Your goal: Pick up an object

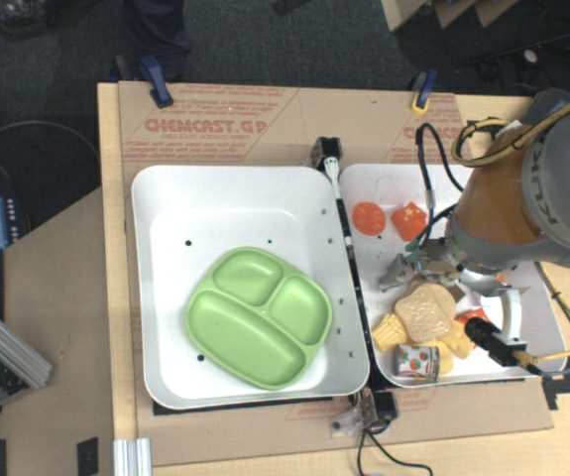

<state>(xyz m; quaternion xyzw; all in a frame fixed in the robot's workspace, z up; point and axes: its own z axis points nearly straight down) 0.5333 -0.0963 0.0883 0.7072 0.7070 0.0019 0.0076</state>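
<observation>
Camera view: pincer [415, 262] low in right bin [552, 340], grip state cannot be told; green divided plate [258, 315] in left bin [166, 216].

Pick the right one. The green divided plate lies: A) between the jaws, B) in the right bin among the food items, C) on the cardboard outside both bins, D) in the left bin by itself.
D: the green divided plate rests flat on the floor of the left bin, with no other item beside it there.
</observation>
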